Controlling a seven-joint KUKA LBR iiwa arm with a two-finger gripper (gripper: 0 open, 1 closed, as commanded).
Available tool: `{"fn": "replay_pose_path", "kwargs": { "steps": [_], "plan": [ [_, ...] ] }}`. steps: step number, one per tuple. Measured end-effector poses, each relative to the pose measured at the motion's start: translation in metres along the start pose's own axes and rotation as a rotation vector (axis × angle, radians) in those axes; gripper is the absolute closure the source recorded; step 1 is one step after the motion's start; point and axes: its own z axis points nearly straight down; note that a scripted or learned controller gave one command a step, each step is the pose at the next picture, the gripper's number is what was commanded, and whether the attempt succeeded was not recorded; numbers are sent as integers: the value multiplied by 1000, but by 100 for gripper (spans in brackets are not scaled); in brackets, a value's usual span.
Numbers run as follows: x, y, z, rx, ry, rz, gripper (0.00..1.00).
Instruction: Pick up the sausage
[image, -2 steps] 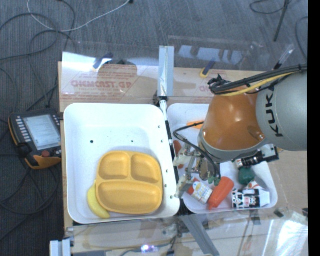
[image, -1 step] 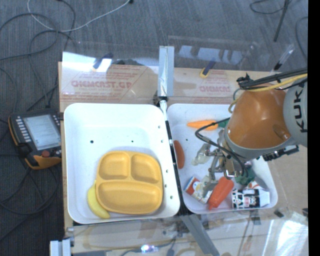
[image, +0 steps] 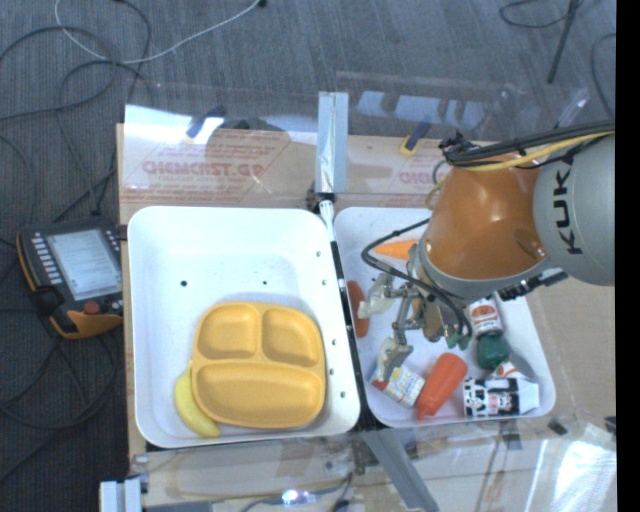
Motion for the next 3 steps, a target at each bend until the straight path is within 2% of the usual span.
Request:
{"fn": "replay_pose_path", "kwargs": {
  "steps": [1,2,3],
  "plan": [
    [-88,40,-1,-2,-2,-21,0],
    [-18,-68,-8,1,-1,60,0],
    [-11,-81,81,4,-18,-5,0]
  ]
}}
